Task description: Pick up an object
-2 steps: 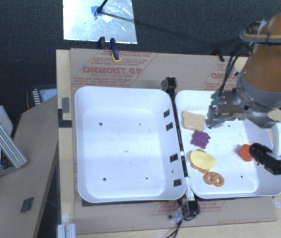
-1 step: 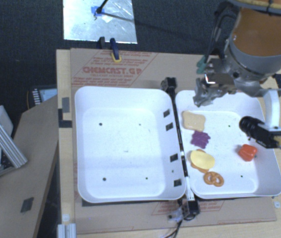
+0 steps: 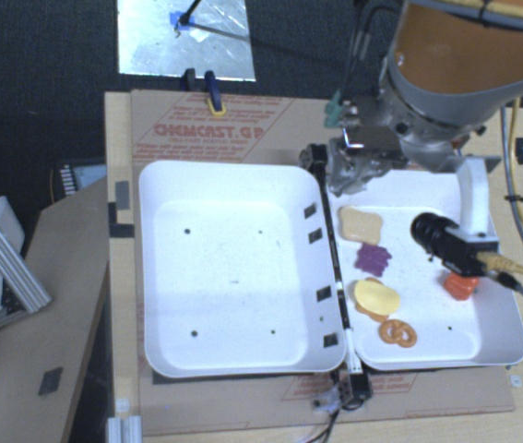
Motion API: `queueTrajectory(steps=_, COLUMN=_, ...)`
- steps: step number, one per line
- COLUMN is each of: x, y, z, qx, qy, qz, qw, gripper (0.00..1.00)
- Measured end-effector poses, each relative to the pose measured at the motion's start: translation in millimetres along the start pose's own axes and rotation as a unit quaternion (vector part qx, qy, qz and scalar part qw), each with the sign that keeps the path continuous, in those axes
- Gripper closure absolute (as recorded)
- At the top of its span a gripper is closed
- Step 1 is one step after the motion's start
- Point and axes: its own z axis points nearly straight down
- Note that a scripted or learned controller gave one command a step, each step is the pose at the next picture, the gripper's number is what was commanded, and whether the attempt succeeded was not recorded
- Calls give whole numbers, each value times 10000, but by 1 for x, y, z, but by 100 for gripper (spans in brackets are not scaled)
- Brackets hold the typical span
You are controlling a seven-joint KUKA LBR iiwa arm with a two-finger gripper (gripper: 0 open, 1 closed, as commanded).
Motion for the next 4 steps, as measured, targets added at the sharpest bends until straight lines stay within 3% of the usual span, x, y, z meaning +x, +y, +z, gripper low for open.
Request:
queueTrajectory(steps=1, x=39, y=14, z=-62, qx=-15, qy=0, qz=9, qw=10000, gripper=100)
queueTrajectory(steps=2, x=86, y=51, z=-58, qx=19, qy=-11, qz=10, qw=10000, gripper=100)
queueTrajectory(steps=3, x=107, y=32, z=-59, qx=21, qy=-8, qz=12, qw=10000, gripper=100)
queueTrajectory(steps=4, x=106, y=1, z=-60, qx=22, qy=-8, qz=18, qw=10000, gripper=100)
